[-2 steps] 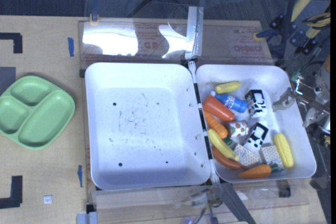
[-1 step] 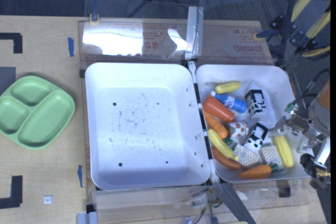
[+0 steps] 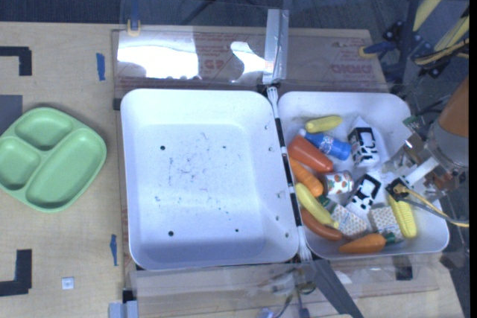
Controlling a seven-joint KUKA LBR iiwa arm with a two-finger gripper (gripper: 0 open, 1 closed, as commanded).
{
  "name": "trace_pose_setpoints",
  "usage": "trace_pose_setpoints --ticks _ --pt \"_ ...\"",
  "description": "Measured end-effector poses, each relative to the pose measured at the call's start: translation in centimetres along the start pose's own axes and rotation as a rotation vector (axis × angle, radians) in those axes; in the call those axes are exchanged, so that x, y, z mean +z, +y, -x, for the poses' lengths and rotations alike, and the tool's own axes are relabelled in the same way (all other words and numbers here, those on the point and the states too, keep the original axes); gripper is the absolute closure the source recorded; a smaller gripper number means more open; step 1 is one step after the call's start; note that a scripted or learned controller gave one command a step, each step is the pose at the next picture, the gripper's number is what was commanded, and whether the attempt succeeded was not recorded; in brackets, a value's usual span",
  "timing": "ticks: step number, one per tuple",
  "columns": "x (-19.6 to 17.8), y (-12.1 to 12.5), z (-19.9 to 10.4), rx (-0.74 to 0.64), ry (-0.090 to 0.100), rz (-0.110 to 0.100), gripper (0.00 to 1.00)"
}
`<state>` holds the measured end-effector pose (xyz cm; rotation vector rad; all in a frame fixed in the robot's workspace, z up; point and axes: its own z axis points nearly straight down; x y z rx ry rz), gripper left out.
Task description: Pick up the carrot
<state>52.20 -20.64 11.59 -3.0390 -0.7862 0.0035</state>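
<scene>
**Arm hangs at bin's edge, carrot lies apart among toy food**

The gripper [image 3: 408, 173] of the grey arm [image 3: 456, 132] sits over the right rim of the right bin [image 3: 387, 102], reaching in from the right side of the camera view; at this angle it cannot be told how it is set or whether it has hold of anything. Just beside it, toward the bin's near right corner, lies a yellow corn cob [image 3: 403, 214], with a black-and-white patterned block [image 3: 364, 191] close on its left and a second one [image 3: 363, 144] a little farther back.

The carrot [image 3: 363, 242] lies flat along the near wall of the same bin, its orange body pointing roughly left to right with a bit of green at its right end. It is nearer the camera than the gripper and off to its left, clearly apart from it, not touching. A yellow banana [image 3: 313, 205] and a reddish sausage-like piece [image 3: 320, 229] lie just left of the carrot, and a larger orange-red piece [image 3: 309, 153] rests farther back beside a blue bottle [image 3: 332, 145] and a second yellow piece [image 3: 323, 123].

The left bin [image 3: 149, 115] stands alongside, sharing the middle divider. Well to the left on the wooden bench [image 3: 59, 56] sits a green divided plate [image 3: 49, 157].
</scene>
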Motion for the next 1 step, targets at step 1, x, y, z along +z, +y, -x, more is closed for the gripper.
trace_pose_setpoints --ticks 1 --pt "-8.31 -2.15 -2.93 0.224 0.000 0.001 0.00"
